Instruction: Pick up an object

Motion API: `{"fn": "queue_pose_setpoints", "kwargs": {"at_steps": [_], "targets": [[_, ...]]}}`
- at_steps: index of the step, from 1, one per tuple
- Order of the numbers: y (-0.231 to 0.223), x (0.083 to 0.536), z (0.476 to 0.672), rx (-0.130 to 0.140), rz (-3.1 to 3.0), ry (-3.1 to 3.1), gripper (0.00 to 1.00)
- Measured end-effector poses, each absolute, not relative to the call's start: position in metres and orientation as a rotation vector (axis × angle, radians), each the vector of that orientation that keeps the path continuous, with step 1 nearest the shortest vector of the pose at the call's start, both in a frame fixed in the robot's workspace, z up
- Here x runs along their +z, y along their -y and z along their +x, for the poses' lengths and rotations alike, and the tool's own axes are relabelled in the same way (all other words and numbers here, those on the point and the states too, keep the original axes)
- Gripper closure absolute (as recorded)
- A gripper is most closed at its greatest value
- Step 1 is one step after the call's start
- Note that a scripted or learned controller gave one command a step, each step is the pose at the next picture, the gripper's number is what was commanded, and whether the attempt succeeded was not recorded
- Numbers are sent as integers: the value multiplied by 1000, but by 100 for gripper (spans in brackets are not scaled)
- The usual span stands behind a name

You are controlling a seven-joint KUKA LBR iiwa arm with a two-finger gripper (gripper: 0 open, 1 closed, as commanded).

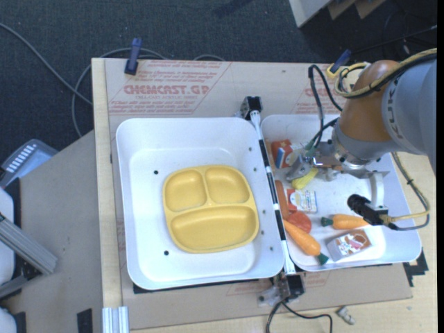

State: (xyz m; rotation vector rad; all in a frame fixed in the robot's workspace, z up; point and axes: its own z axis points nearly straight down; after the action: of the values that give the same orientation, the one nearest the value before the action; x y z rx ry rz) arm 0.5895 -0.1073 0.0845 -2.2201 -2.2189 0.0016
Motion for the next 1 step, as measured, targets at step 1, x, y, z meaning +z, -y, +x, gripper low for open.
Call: {"fn": "queue_pose_setpoints", "kwargs": {"at_steps": [1], "targets": [[94,85,594,-1,-2221,2222,0]]}}
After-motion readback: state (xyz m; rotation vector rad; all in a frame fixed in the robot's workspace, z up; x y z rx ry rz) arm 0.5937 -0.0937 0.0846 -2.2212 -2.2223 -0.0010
